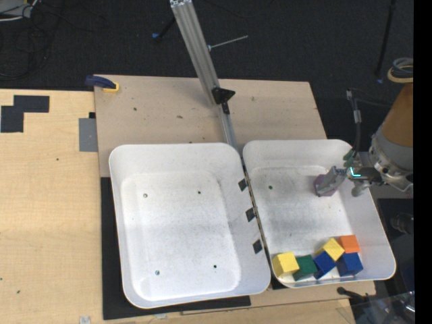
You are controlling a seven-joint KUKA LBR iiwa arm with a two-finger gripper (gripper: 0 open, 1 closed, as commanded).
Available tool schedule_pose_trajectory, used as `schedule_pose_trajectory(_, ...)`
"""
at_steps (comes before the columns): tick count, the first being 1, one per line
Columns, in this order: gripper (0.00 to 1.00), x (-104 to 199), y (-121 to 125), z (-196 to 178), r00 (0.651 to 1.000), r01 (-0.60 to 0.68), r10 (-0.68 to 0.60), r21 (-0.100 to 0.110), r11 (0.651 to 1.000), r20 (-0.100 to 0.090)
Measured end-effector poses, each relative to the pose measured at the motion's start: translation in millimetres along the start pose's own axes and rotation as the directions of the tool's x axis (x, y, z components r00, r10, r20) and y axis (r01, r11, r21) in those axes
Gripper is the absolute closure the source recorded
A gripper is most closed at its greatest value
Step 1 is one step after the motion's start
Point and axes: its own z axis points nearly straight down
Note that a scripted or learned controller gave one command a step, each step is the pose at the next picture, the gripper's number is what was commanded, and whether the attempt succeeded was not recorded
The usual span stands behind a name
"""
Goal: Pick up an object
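Blocks are all bunched up in the near corner of the right bin [297,157], touching one another: two yellow ones [286,262] [333,249], two blue [324,264] [349,264], one green [305,267] and one orange [349,243], six counted in total. Gripper [329,183] is seen over the far right part of that same bin, well apart from the pile; how wide it's spread can't be told. Left bin [135,160] sits just beside on the surface [270,100], with a slanted metal rail [199,52] behind.

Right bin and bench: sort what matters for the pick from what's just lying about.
For the job:
gripper
yellow blocks
green block
blue blocks
orange block
right bin

Lying about:
left bin
aluminium rail
blue-yellow clamp
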Motion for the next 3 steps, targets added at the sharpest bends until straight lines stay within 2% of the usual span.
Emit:
schedule_pose_trajectory(1,0.00,-0.8,0.6,-1.9,1.000,-0.002,0.002,-0.004,1.000,0.001)
schedule_pose_trajectory(2,0.00,2.6,6.8,44.7,1.000,-0.002,0.002,0.001,1.000,0.000)
schedule_pose_trajectory(3,0.00,4.2,-0.3,90.4,1.000,-0.002,0.002,0.002,1.000,0.000)
